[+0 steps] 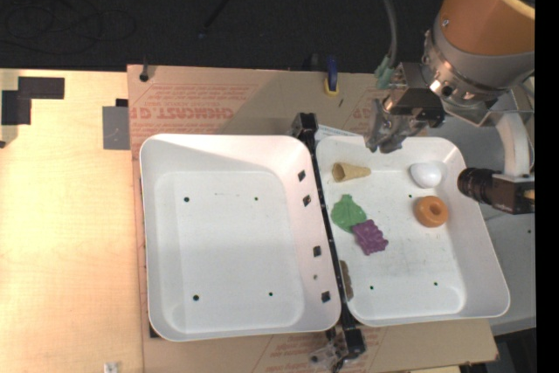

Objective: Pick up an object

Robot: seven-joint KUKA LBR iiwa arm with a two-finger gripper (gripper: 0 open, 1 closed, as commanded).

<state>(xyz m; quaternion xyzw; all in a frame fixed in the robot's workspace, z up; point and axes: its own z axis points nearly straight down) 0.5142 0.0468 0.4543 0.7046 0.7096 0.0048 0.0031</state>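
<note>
The right bin holds a tan cone, a white rounded piece, an orange ring, a green leafy piece and a purple grape bunch. My gripper hangs above the far rim of the right bin, between the cone and the white piece, apart from both. Nothing is seen between its fingers.
The left bin stands beside the right one, joined by a black clip strip. Cardboard lies under both bins, with pale bench wood to the left.
</note>
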